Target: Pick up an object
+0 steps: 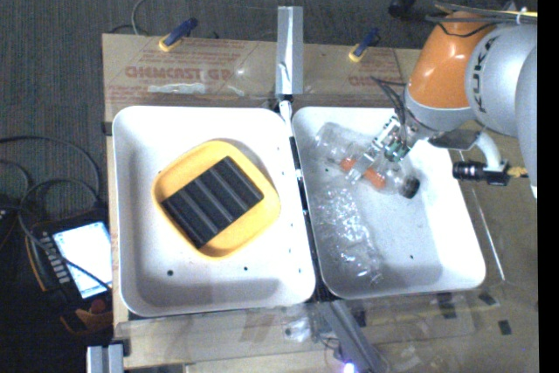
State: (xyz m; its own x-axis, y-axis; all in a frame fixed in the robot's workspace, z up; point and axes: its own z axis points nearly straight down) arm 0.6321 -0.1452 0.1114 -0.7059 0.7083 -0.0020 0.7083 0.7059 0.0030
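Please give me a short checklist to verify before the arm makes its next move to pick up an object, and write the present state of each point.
1. Gripper is over the right bin, where graspable things lie: ok.
2. A target is near the gripper: ok, a clear plastic bottle with orange parts lies just beside it.
3. An object is between the fingers: cannot tell, the fingertips are too small and cluttered to read.
4. Second clear bottle lies apart from the gripper, lower in the same bin: ok.
5. Yellow tray with the black ribbed insert rests in the left bin, out of the arm's path: ok.
6. Divider between the bins is not touched by the gripper: ok.
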